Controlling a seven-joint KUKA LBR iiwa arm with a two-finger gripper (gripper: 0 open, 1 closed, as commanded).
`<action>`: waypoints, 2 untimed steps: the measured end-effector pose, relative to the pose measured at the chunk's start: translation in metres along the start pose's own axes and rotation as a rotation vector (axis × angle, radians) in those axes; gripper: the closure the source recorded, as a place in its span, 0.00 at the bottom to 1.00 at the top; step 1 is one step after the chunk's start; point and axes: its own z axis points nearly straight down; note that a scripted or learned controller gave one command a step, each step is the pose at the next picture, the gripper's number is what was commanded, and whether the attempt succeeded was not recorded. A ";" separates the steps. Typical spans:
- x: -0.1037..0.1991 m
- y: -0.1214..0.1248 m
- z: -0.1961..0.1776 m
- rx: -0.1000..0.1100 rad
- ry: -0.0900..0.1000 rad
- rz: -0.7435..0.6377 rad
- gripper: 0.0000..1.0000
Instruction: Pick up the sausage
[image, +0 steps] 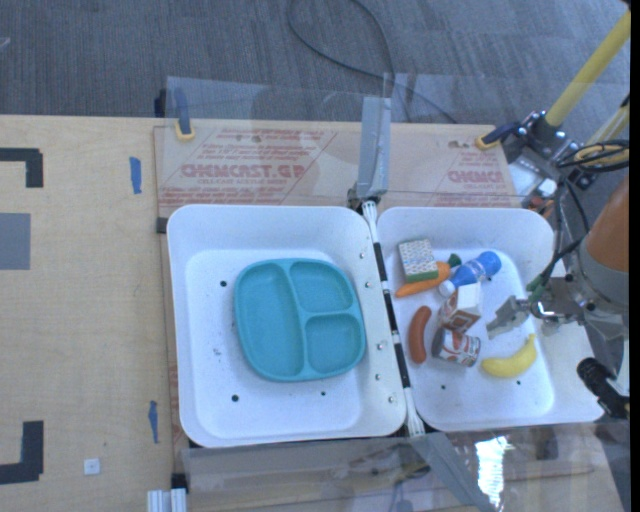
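From my seat the tray (300, 320) sits in the left bin (190, 300), the sausage (418, 334) lies against the right bin's near-left clutter, and my gripper (507, 313) hovers spread and empty beside the banana (510, 361), so nothing's grasped yet.

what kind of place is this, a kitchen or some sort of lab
Most likely a robotics lab bench, not a kitchen: two shallow white plastic bins on a plywood bench, toy food such as a red-brown sausage and a yellow banana, and a metal two-finger gripper reaching in.
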 end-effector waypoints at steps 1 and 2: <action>-0.050 0.015 0.087 0.000 0.001 0.169 0.00; -0.057 0.010 0.096 -0.002 0.012 0.059 0.00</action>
